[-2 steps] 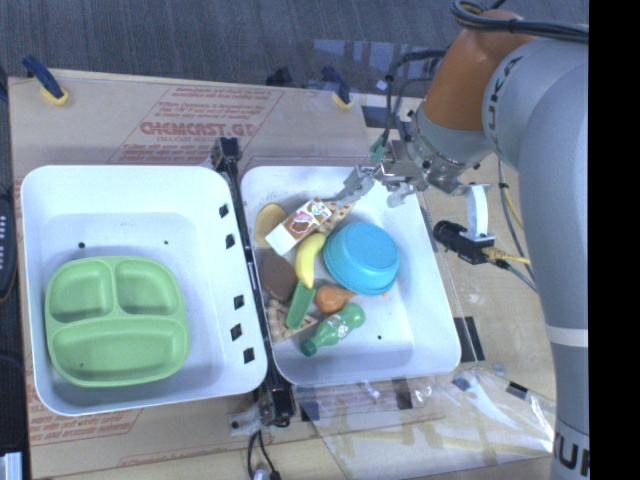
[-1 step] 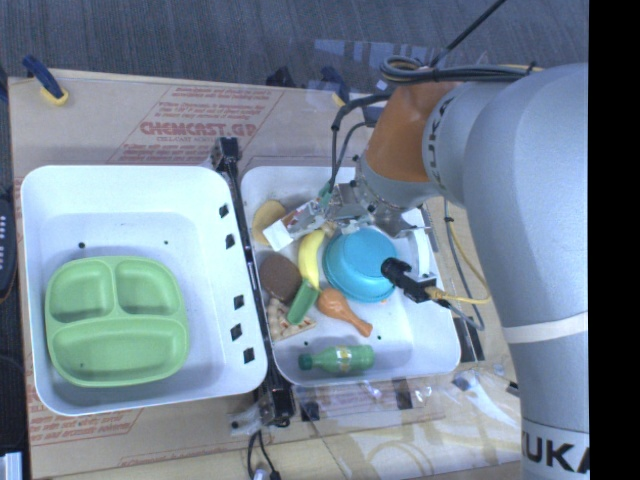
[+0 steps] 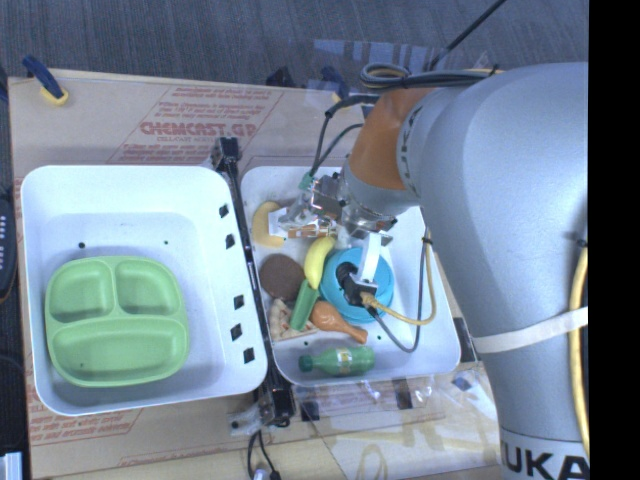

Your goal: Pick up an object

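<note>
1. A large grey robot arm (image 3: 500, 228) with an orange band above the wrist fills the right side and reaches down into the right-hand bin
2. Two shallow white bins sit side by side on a bench covered with printed cardboard (image 3: 190, 118); the left bin (image 3: 60, 198) lies well to the left of the claw, and the right bin (image 3: 440, 353) is the one the claw is working in
3. A light green divided tray (image 3: 115, 318) lies in the left bin, far left of the claw and a little below it
4. The claw (image 3: 345, 230) sits low over the clutter in the right bin; whether its fingers are spread or closed cannot be told, and nothing can be seen gripped between them
5. A blue round object (image 3: 372, 283) lies just below and right of the claw
6. A green bottle (image 3: 338, 361) lies on its side well below the claw, near the bin's front wall
7. A yellow banana (image 3: 317, 261) lies just below the claw, touching the blue object's left edge
8. A brown round item (image 3: 281, 276) sits below and left of the claw
9. A pale yellow piece (image 3: 265, 223) rests just left of the claw
</note>
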You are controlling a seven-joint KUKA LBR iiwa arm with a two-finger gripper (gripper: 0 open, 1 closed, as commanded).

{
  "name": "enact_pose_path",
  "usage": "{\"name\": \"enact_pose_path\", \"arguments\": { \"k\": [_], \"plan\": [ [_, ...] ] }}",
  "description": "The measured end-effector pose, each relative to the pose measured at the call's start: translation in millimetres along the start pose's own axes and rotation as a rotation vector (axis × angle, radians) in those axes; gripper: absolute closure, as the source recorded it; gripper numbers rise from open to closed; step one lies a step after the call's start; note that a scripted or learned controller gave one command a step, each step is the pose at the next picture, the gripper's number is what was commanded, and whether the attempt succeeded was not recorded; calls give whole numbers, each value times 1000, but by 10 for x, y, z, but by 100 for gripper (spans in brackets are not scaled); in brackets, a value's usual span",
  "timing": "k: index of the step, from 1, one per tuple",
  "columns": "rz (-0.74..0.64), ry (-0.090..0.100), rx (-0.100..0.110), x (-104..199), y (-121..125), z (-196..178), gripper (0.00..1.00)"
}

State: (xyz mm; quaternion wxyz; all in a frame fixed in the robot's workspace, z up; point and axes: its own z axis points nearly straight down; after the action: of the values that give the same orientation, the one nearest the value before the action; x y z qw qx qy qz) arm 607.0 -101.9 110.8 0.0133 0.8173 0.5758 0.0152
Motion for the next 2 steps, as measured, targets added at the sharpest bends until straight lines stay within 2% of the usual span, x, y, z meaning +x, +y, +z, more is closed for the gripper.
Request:
{"name": "enact_pose_path", "arguments": {
  "k": [1,2],
  "plan": [
    [-8,1,11,12,-9,-86,100],
    [-8,0,12,11,-12,-81,0]
  ]
}}
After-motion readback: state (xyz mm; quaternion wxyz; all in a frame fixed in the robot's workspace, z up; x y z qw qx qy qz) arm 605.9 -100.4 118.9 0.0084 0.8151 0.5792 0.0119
